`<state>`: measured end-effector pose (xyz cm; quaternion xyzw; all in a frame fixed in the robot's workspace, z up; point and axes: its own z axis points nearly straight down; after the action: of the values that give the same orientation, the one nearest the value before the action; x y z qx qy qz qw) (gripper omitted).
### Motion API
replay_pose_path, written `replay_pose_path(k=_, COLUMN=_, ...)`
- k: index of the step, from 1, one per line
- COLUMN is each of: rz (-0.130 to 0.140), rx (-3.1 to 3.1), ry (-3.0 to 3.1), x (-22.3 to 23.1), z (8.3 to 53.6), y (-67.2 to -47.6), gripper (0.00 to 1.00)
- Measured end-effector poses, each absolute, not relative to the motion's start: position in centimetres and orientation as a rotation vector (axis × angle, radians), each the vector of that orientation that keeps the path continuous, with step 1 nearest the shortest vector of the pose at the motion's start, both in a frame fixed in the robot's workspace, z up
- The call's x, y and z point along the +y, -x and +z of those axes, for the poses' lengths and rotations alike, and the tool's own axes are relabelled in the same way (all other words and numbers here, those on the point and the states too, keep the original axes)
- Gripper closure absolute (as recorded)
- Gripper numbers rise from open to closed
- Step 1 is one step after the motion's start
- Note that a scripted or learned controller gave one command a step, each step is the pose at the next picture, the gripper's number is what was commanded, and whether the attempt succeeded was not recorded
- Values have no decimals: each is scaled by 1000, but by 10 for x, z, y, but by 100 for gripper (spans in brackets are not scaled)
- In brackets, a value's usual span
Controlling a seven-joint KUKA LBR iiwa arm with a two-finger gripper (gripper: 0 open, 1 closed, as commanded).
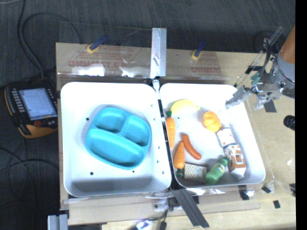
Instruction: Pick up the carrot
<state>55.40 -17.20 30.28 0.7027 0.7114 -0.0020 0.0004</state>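
Note:
Two orange carrots lie along the left wall of the right bin [254,128]. One carrot [170,131] points down the view with a green top at its far end. The other carrot [179,155] lies just below it, near the front. My gripper [244,102] hovers above the bin's far right corner, well to the right of both carrots. Its fingers stand open with nothing between them.
Sharing the right bin are a yellow banana [181,105], a yellow-orange fruit [211,120], a red sausage [191,146], two small cartons [231,150], a green bottle [217,171] and a flat packet [194,170]. The left bin [72,176] holds a blue divided plate [118,135].

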Motion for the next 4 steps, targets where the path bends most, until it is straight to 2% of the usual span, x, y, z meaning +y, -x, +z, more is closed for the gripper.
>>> replay_pose_path(k=1, rz=-9, rx=2143, ry=-2296, x=-217, z=228, y=-569, gripper=0)
replay_pose_path(k=2, rz=-10, rx=2106, ry=-2330, x=-213, z=193, y=-572, gripper=0)
replay_pose_path(k=3, rz=8, rx=2042, ry=-2388, x=-203, z=95, y=-602, gripper=0)
replay_pose_path(k=4, rz=0, rx=2014, ry=-2409, x=-125, z=92, y=-545, gripper=0)
